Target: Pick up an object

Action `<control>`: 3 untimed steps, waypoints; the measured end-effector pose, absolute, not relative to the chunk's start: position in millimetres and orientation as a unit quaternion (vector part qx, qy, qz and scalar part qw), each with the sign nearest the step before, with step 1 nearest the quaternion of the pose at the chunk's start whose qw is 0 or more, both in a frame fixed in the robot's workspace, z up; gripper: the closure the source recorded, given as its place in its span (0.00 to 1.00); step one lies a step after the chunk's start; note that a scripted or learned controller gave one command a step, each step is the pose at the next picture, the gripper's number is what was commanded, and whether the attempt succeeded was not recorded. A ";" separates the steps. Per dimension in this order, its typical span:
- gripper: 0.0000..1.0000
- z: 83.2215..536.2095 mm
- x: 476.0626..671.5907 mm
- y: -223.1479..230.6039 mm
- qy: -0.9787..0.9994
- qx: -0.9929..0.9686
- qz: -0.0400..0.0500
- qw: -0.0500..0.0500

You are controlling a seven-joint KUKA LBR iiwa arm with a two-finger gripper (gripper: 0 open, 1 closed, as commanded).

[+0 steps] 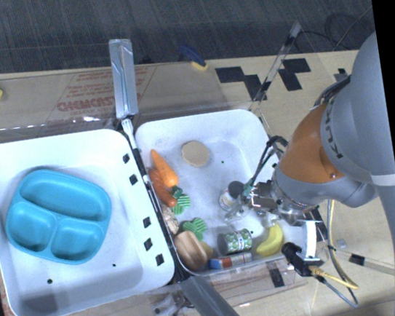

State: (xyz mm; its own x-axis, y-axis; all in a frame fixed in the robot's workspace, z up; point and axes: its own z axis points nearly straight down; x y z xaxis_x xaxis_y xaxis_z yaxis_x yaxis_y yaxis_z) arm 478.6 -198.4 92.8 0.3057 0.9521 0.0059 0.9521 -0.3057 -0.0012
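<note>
In the camera view, the arm is reaching in from the right and is hanging low over the right bin. The gripper is sitting in the middle right part of this bin. The wrist is covering it partly, so I cannot tell its state, and I am seeing no object clearly in its hold.

Several objects are lying around the gripper. Just below it, a small can is lying on its side, and to the right of the can a yellow banana is resting near the bin's lower wall. A small clear thing is lying just beside the gripper on its left; what it is, I cannot say. Farther left, a carrot with green leaves is lying along the divider. Above and left of the gripper, well apart, a round beige disc is lying flat. In the left bin, far from the gripper, a blue divided tray is resting.

In my judgement, the can may roll away under a push from one side. The objects below are crowded, so the gripper may catch two, or none.
</note>
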 end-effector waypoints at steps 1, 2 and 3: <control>0.00 155.6 527.5 -182.7 -0.601 -0.799 -0.001 0.000; 0.00 93.7 564.3 -200.6 -0.626 -0.780 0.000 0.001; 1.00 103.9 565.1 -198.7 -0.629 -0.777 0.001 0.002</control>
State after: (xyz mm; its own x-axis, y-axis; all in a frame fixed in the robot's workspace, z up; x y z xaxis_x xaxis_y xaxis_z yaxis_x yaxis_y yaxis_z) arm 565.1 -198.7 103.9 0.2083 0.9781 0.0015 0.9781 -0.2082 -0.0035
